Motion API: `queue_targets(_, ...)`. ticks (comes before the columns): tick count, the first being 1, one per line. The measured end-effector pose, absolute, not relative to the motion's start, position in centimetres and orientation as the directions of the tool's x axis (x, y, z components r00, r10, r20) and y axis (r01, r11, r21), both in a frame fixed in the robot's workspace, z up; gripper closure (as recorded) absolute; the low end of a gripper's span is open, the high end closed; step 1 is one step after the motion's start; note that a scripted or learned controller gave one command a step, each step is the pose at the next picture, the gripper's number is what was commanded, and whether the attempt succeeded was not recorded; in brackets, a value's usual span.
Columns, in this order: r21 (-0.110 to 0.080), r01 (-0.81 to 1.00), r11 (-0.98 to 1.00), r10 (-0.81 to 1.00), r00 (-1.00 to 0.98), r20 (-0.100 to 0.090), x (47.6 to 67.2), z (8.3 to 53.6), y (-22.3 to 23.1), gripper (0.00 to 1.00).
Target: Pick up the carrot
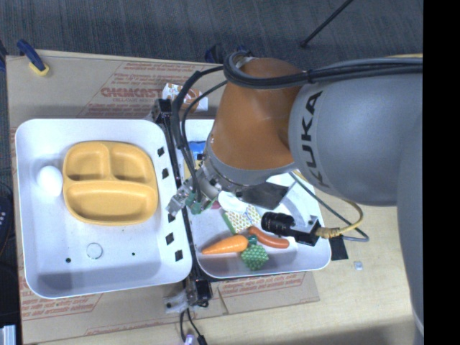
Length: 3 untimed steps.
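The carrot (224,246) is orange and lies on its side near the front of the right bin (316,259). Its green leafy top (255,256) points right. My gripper (188,197) hangs over the wall between the two bins, up and to the left of the carrot and apart from it. The big grey and orange arm covers most of the right bin behind it.
A red-orange elongated item (271,240) lies just behind the carrot's top, and a pale patterned item (241,215) sits beyond it. The left bin (29,264) holds a yellow divided plate (110,180) and a white ball (49,181).
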State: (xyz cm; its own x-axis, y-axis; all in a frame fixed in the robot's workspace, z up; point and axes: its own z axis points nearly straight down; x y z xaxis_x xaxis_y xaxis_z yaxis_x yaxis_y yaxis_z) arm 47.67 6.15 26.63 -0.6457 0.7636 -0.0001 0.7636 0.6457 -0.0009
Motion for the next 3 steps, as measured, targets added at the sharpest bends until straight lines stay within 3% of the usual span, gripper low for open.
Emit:
queue_targets(1,-0.003,0.514,0.858,0.514,-0.857,0.004,47.5,19.1,1.2,1.0)
queue_targets(2,-0.001,0.545,0.838,0.545,-0.838,0.0,50.2,24.2,-0.7,1.0)
queue_targets(3,-0.001,0.545,0.838,0.545,-0.838,0.0,50.1,24.2,-0.7,0.0)
